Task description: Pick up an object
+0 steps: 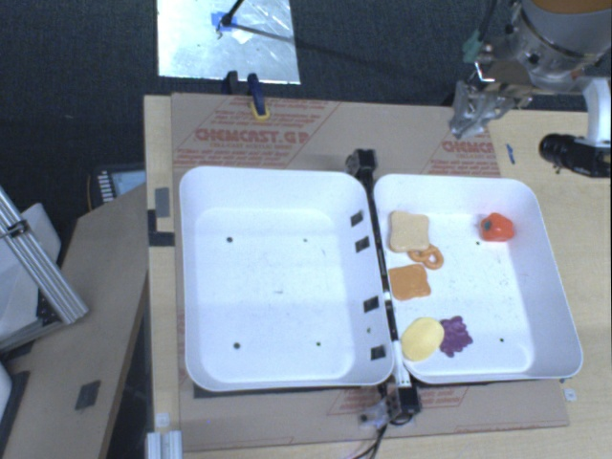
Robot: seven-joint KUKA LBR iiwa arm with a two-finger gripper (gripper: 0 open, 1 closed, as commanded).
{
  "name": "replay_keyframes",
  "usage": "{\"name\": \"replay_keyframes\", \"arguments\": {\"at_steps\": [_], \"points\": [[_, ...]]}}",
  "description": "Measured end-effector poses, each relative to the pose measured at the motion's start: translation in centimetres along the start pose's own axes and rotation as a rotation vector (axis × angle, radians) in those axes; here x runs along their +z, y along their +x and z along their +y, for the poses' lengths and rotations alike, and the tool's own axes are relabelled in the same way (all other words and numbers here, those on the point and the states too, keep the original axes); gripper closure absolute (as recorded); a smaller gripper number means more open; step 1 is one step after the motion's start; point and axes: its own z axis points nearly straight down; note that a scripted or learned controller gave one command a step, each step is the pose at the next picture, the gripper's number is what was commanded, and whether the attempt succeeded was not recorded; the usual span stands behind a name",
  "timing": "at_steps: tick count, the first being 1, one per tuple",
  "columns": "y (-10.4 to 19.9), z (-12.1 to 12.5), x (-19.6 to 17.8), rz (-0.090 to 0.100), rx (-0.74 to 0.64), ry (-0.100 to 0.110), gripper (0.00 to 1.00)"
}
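- The left bin (196,256) and the right bin (540,285) sit side by side on a cardboard sheet (287,127).
- Along the right bin's left wall, from front to back: lemon (422,338), toast piece (409,282), bread slice (409,229).
- The pretzel (428,256) touches the bread slice's front right corner.
- The grape bunch (456,336) is just right of the lemon.
- The tomato (495,227) lies toward the far right, apart.
- The gripper (470,115) hangs behind the right bin's far rim.

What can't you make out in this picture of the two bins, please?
Camera view:
- arm: cut off by the top edge.
- gripper: blurred, its detail lost.
- purple lump: too small to identify.
- orange ring: too small to tell whether it touches the bread slice.
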Motion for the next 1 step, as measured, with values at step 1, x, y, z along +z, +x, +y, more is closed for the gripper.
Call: {"name": "replay_keyframes", "arguments": {"at_steps": [1], "points": [[6.80,-0.56,-11.49,-0.001,0.004,-0.021,1.00]]}}
